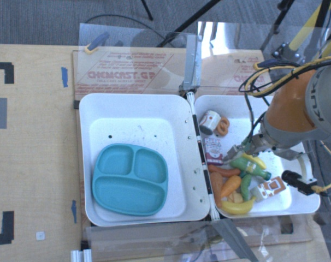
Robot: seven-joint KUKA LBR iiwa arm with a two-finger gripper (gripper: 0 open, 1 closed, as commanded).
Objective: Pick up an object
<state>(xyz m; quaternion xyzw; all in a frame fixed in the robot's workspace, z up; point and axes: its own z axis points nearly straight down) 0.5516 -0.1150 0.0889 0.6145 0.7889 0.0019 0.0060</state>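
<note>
The right bin (pixel 237 103) holds a pile of toy food. A silver can (pixel 210 121) and a brown pretzel (pixel 223 126) lie at its far left. A red-and-white packet (pixel 213 149) lies just below them. Nearer the front are an orange carrot (pixel 229 185), a yellow banana (pixel 236 206), a green bottle-like item (pixel 252 167) and a white-and-orange carton (pixel 271 188). My gripper (pixel 238 150) hangs low over the middle of the pile, right above the green item and beside the packet. The arm's orange band (pixel 288 107) sits above it.
The left bin (pixel 100 113) holds a teal divided plate (pixel 131 178). A clear plastic sheet (pixel 133 64) stands behind both bins. Yellow and black cables (pixel 264 78) hang near the arm at the right. A black part (pixel 295 182) juts over the right bin's edge.
</note>
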